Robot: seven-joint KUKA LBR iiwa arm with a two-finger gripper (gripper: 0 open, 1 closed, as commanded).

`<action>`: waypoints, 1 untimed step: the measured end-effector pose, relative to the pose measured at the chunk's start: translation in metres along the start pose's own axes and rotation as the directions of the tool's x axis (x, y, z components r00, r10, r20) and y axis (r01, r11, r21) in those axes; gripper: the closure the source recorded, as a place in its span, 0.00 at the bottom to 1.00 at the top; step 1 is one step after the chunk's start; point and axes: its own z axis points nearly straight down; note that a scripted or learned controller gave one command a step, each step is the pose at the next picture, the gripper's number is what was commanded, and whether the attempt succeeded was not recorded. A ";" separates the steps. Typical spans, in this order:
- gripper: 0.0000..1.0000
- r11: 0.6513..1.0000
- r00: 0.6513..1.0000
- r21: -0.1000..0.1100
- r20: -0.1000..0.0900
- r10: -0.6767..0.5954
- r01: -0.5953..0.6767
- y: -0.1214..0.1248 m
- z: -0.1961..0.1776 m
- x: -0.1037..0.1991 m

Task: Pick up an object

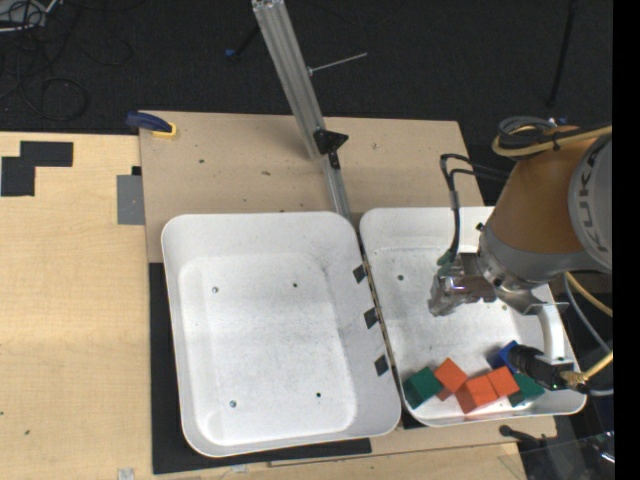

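Metallic and grey, the tool [450,290] is seen low over the middle of the right bin [415,238], at the end of the arm [540,218] that reaches in from the right. Whether anything is held cannot be told, nor how far the tool is opened, since its tip is too small and blurred.

A cluster of blocks is gathered in the near corner of the right bin, apart from the tool: a green block [424,385], an orange block [451,375] touching it, a larger orange block [481,389] beside that, and a blue block [510,353] at the right edge, partly hidden by the arm's fittings. Bare white floor is left across the bin's far half.

The left bin [265,333] is set just beside it, the two rims touching along black clips [370,317].

On the arm's grey casing, part of the lettering "KU" [590,213] can be read.

Open table [60,298] is left to the left, and a slanted aluminium bar [295,78] rises behind the bins.
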 end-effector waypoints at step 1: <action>1.00 1.000 1.000 0.000 -0.001 -0.002 0.002 -0.013 -0.016 0.056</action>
